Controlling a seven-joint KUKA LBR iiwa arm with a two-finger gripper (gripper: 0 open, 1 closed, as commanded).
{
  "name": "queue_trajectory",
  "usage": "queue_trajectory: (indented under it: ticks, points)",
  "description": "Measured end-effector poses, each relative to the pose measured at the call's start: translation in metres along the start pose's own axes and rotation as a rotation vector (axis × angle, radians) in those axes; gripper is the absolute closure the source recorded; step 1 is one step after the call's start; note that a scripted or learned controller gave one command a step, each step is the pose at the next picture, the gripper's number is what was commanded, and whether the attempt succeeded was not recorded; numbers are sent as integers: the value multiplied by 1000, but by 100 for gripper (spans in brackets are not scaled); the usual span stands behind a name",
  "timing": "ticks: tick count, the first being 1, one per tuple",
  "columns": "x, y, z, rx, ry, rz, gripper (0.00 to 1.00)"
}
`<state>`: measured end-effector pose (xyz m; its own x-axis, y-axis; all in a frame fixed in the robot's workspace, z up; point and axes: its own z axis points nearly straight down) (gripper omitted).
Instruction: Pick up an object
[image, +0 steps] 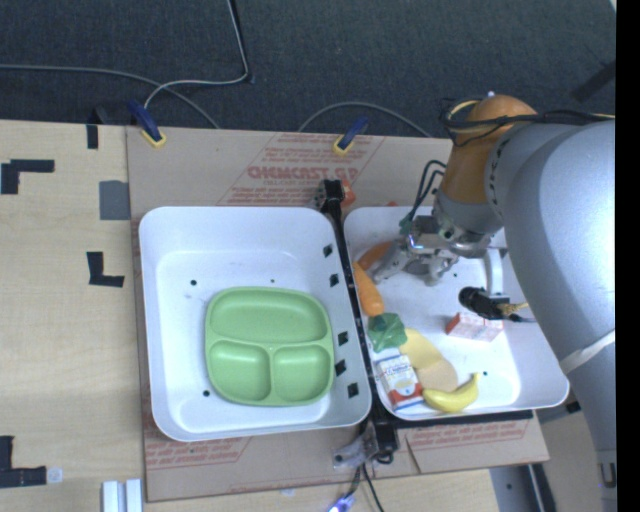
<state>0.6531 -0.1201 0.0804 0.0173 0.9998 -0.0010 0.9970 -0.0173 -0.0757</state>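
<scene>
We see the gripper (415, 262) low in the right bin (530, 385), an orange carrot (366, 285) just beside it; jaw state we cannot tell. Nearby lie a banana (450, 396) and a small carton (397, 378).

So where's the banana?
The banana lies in the right bin, at its front edge, just right of the small carton.

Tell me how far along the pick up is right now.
Done: the arm has brought its claw low into the right bin, near its back edge beside an orange piece. In hand: nothing visibly lifted; I cannot tell whether anything is grasped. Left: the grasp and lift. The banana, carrot, green toy and small carton lie in that bin; the green divided tray sits in the left bin.
</scene>
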Motion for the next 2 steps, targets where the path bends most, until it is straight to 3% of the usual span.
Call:
queue_trajectory:
  ticks: [1,2]
  points:
    - [6,-1,0,-3,-11,6,0]
    - [5,0,0,-2,-7,3,0]
